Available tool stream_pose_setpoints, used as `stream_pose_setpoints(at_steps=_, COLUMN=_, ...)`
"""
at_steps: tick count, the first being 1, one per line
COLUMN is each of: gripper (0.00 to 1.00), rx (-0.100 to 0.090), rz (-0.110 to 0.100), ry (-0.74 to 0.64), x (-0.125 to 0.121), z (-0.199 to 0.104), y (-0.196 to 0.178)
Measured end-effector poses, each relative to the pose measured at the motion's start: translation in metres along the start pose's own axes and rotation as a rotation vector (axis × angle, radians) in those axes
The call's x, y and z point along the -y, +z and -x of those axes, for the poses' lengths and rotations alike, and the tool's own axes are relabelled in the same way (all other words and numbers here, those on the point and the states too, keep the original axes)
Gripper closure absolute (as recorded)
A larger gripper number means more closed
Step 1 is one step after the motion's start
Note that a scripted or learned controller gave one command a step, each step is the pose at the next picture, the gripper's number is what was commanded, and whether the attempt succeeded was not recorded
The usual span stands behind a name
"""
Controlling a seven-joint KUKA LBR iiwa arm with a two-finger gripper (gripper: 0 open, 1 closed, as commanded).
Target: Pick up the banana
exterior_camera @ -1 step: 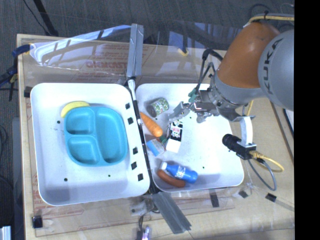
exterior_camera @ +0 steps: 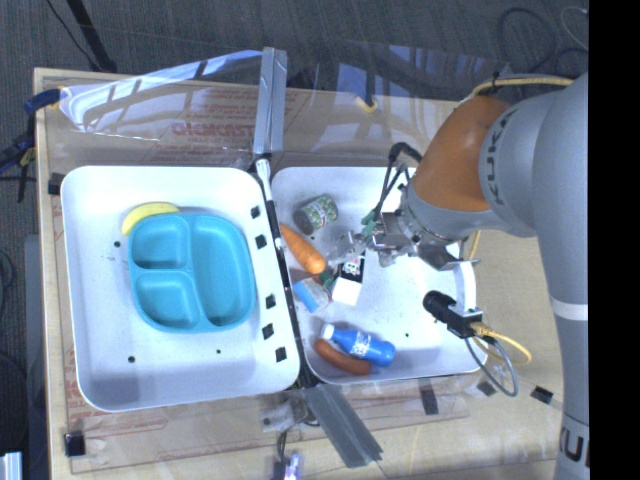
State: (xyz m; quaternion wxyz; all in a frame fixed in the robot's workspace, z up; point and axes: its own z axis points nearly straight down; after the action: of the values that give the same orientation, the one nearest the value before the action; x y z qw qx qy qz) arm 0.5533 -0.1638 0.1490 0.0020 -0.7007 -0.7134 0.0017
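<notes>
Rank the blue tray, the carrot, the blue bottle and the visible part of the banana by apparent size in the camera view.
1. blue tray
2. and 3. carrot and blue bottle: look alike, not ranked
4. banana, mostly hidden beneath the tray

2 bins, 1 banana, 1 carrot

Bright, even light from overhead washes the two white bins almost featureless, with soft shadows along their inner walls. Glare streaks the clear sheet at the worktop's far edge. The floor beyond is dim. Small things look slightly soft and grainy.
</notes>
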Motion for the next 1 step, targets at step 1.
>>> stream_pose_setpoints(at_steps=1, gripper=0.00, rx=0.000, rz=0.000, ry=-0.009, x=-0.0135, z=0.0025, y=0.0583)
